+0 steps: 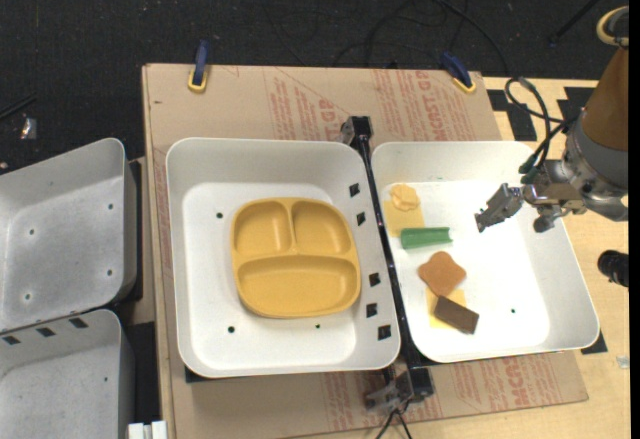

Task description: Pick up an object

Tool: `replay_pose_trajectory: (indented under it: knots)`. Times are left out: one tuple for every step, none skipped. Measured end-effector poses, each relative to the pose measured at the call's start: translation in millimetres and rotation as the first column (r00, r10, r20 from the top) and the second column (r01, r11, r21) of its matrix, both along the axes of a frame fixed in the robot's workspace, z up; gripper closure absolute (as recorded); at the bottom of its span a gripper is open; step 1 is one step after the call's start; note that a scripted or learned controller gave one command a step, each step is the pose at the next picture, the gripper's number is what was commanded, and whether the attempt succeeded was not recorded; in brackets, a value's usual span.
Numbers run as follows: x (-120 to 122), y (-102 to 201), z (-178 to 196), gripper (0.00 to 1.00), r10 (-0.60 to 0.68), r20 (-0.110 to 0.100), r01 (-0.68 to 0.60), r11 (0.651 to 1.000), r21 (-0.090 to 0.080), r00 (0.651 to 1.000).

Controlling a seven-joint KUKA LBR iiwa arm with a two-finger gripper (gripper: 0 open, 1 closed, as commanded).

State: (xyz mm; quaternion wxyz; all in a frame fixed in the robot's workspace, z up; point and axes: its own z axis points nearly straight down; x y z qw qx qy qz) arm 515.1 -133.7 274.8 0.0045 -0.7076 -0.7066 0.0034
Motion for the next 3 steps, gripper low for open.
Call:
replay_pose_trajectory:
  knots:
    - [1.9,0.4,5.3,0.0,0.003,0.011,-0.003,1.0,-0.002,1.0]
    - [6.8,5.5,-40.4,0.0,0.001,0.007,-0.001,1.0,-0.001,1.0]
    - [-1.1,11.1,-100.4,0.0,0.0,0.005,0.0,1.0,0.0,1.0]
